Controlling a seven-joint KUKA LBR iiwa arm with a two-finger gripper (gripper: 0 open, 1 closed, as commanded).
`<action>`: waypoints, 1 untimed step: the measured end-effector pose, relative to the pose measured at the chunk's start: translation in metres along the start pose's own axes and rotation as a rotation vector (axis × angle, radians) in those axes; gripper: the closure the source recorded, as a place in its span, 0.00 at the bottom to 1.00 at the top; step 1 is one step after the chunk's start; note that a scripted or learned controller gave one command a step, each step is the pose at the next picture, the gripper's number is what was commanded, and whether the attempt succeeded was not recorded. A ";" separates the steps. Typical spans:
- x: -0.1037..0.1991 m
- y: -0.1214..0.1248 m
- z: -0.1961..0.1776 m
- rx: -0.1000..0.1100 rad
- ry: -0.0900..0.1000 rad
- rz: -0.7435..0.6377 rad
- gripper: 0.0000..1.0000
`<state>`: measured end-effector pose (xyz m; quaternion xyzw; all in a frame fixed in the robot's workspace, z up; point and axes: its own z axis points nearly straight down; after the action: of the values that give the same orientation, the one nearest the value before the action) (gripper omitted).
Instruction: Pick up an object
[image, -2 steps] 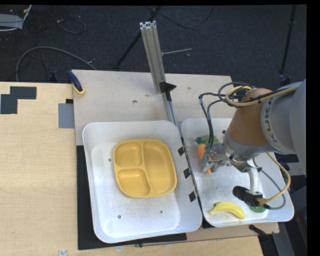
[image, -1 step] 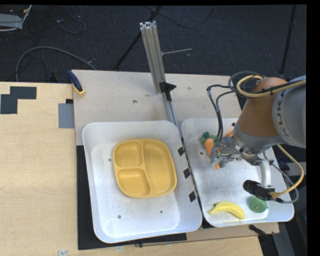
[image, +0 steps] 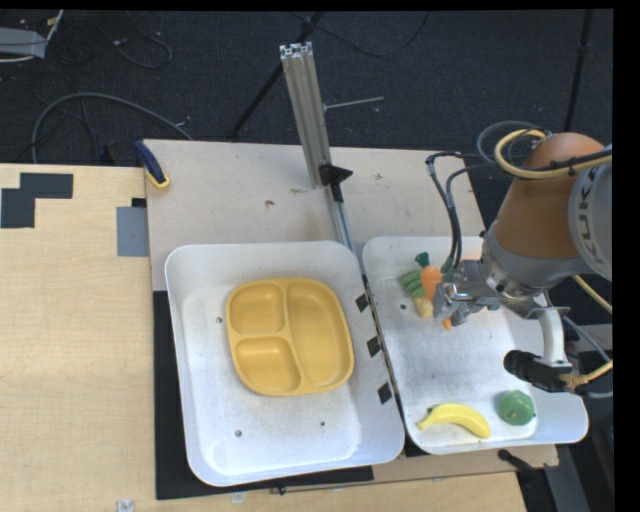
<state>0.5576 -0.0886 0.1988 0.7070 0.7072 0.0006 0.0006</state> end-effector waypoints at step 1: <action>0.007 -0.006 -0.053 -0.001 0.000 -0.001 1.00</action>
<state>0.5516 -0.0817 0.2518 0.7067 0.7075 0.0009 0.0008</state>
